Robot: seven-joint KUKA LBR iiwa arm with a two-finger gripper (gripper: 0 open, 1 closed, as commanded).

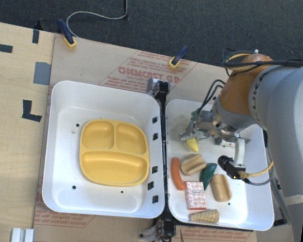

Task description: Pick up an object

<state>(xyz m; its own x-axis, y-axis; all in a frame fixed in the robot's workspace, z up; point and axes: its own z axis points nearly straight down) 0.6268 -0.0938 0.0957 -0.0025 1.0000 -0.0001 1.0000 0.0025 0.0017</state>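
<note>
My gripper [193, 134] reaches down into the upper left part of the right bin [250, 214], just above a small yellow piece [193, 146]. Its fingers look close to that piece, but their spacing is hidden by the wrist. Below it lie a bread roll [193, 164], an orange carrot-like stick [177, 173], a dark green piece [208, 173], a tan bun [221, 188], a red and white box [195, 196] and a waffle cone [205, 215].
The left bin [57, 188] holds a yellow divided plate [115, 153]. A black divider with clips [159, 147] runs between the bins. The grey arm [292, 122] covers the right bin's far right side. Cables [253, 175] loop near the wrist.
</note>
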